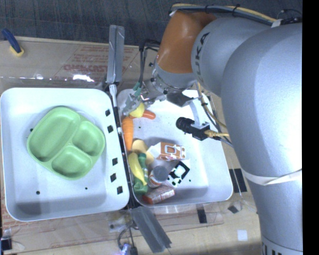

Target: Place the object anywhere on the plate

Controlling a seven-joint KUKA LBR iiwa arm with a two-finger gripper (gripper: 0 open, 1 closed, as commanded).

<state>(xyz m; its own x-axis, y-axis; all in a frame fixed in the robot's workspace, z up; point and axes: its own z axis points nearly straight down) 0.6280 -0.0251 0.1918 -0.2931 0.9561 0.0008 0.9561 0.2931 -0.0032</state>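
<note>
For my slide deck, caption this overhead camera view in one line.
KUKA arm's hand lowered over toy food in the right bin; green plate waits in the left bin.

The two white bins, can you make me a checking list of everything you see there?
Surface: two white bins side by side, left bin, right bin.
Job's things: green plate with compartments in left bin, nothing on it.
Clutter: carrot, banana, small carton and other toys piled in right bin.
Grippers: gripper low over right bin's far left corner; fingers unclear.
Cables: black cable along the wrist.
Surroundings: wooden bench, dark floor.
</note>
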